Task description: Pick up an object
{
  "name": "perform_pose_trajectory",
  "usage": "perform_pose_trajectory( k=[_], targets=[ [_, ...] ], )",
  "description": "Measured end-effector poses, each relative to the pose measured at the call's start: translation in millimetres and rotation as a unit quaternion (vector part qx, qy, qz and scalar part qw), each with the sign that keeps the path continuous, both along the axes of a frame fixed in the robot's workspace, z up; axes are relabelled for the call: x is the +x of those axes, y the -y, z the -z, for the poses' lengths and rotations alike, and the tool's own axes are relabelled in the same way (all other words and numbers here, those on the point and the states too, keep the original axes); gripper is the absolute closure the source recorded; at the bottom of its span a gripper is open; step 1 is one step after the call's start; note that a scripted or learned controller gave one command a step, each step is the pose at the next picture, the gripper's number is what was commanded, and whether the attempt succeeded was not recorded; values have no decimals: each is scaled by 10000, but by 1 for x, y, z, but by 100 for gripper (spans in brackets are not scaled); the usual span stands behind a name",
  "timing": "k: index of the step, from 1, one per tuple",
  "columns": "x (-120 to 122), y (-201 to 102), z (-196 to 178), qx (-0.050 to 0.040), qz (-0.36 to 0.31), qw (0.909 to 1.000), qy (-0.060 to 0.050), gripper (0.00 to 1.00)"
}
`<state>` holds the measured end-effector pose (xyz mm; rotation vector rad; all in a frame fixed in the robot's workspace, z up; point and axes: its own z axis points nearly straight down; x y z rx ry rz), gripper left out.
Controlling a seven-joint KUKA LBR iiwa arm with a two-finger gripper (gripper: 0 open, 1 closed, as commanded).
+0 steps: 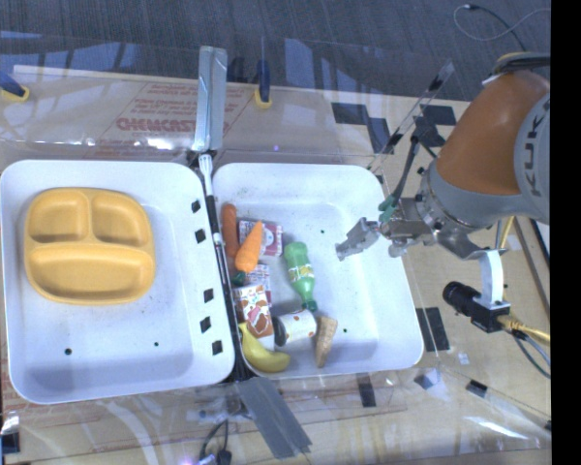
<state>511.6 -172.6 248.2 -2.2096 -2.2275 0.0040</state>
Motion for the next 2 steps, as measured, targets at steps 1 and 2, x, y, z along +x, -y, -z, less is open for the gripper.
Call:
perform_pose_trajectory(
  k=[1, 2],
  targets=[
    [-3, -42, 124, 3, -340, 9994, -7, 0],
    [6, -16, 157, 7, -410, 9992, -4, 0]
  ],
)
